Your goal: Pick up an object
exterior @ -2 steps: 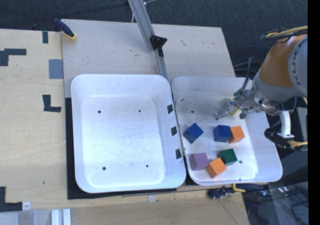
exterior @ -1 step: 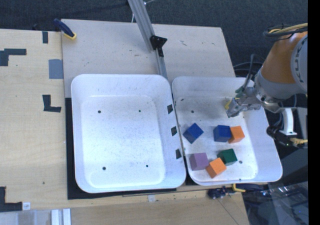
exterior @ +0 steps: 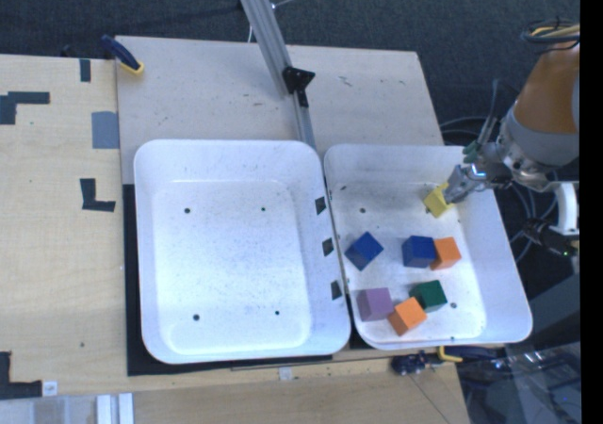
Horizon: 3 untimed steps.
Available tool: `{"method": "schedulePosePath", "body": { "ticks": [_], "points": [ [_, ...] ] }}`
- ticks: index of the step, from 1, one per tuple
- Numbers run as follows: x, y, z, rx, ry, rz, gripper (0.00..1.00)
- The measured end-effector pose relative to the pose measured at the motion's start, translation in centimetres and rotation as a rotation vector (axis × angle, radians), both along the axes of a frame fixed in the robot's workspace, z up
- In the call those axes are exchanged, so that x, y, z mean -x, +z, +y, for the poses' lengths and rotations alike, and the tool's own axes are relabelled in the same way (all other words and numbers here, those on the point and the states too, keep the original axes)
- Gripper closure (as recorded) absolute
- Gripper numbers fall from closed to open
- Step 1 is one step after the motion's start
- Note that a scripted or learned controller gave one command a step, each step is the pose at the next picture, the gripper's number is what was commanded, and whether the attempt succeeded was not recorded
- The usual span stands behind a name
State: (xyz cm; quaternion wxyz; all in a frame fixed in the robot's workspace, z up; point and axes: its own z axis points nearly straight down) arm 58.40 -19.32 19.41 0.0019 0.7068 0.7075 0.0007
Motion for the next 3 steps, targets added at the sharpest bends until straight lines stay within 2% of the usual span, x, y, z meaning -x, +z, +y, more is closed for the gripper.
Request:
{"method": "schedulePosePath", "body": {
  "ticks": [2,3],
  "points": [
    [0.0,9.0,-0.7,0.000,0.001,-0.001,1.00],
    [-0.4,9.1,4.1,-0.002,0.005,0.003,1.00]
  ]
}}
